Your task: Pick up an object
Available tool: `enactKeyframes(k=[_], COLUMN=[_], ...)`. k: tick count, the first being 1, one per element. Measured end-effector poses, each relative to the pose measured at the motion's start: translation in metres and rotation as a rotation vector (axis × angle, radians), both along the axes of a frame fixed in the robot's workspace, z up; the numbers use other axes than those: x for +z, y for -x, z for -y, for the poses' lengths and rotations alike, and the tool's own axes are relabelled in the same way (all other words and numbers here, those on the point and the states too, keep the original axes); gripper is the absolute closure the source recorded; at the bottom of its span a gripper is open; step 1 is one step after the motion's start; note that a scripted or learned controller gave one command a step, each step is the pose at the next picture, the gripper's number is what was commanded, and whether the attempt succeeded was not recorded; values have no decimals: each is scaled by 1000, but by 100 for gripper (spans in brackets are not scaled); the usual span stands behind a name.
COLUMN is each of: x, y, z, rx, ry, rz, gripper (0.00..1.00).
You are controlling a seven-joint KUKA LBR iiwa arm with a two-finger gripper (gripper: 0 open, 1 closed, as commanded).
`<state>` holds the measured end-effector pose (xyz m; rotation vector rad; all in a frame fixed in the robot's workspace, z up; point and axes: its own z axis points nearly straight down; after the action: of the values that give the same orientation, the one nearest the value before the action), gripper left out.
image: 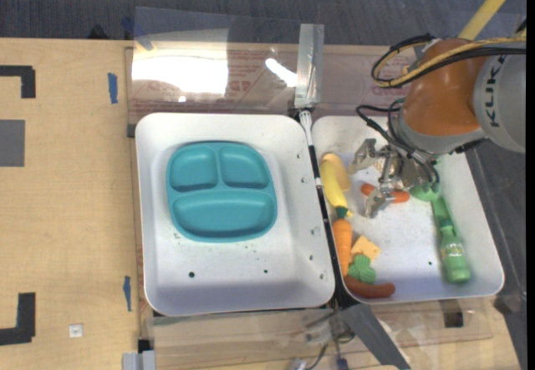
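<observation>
While gripper [380,180] hovers in right bin [485,268], fingers apart w/ nothing held, it's approach step; next: drop onto small orange piece [374,190] just below, then close.

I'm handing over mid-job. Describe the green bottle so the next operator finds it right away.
Look in the right-hand shallow white bin, along its right wall. The green plastic toy bottle lies there on its side, running down toward the front corner. It is the only long all-green item; the yellow toy banana and orange toy carrot hug the opposite wall.
</observation>
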<state>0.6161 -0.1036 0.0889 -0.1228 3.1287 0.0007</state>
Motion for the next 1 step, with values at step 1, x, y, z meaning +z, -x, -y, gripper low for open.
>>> enactKeyframes(k=[1], x=[2], y=[107], z=[-7], rx=[-2], ry=[0], rz=[-6], gripper=[0])
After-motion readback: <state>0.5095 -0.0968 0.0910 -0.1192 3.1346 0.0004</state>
